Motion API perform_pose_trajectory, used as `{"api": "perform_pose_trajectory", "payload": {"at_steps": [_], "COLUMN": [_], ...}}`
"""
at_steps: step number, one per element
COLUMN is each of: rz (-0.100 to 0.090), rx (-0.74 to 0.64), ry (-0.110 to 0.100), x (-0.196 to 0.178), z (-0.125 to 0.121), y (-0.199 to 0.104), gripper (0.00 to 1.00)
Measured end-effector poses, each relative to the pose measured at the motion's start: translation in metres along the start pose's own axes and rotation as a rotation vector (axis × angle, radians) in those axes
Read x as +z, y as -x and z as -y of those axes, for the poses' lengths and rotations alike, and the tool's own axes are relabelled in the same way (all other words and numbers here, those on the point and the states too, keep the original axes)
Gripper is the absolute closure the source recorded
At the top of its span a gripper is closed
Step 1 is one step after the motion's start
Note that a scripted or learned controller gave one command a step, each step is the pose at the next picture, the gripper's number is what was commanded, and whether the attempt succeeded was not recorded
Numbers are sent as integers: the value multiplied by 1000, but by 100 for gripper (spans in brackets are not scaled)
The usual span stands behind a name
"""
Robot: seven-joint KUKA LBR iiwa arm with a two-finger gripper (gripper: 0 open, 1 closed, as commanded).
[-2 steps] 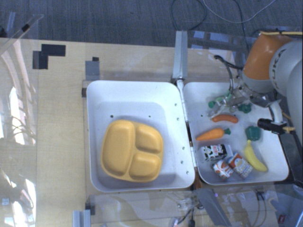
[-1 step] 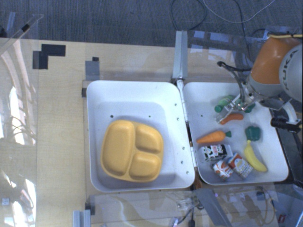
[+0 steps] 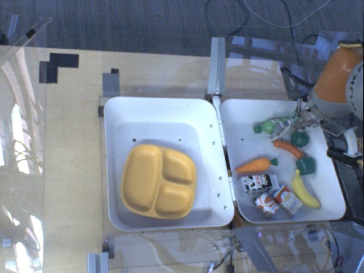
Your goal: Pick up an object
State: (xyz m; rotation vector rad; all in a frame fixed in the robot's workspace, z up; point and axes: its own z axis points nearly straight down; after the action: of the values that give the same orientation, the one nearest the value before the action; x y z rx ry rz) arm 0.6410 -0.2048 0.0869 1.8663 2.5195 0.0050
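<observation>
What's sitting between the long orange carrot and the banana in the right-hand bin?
In the camera view, a small dark green toy lies between the carrot and the banana, just above the banana's upper end and to the right of the carrot's leafy tip.

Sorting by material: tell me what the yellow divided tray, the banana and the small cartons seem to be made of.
Yellow tray: likely moulded plastic, matte, one even colour with rounded compartments. Banana: probably toy plastic, uniformly bright yellow with a slight sheen. Cartons: seemingly printed cardboard, boxy with graphics; too small to be sure.
</observation>
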Motion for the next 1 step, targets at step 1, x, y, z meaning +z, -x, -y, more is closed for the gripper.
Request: {"api": "perform_pose_trajectory", "payload": {"at_steps": [1], "rz": [3], "rx": [-4], "ry": [7], "x": [-13], "z": [-4], "y": [0], "gripper": [100]}}
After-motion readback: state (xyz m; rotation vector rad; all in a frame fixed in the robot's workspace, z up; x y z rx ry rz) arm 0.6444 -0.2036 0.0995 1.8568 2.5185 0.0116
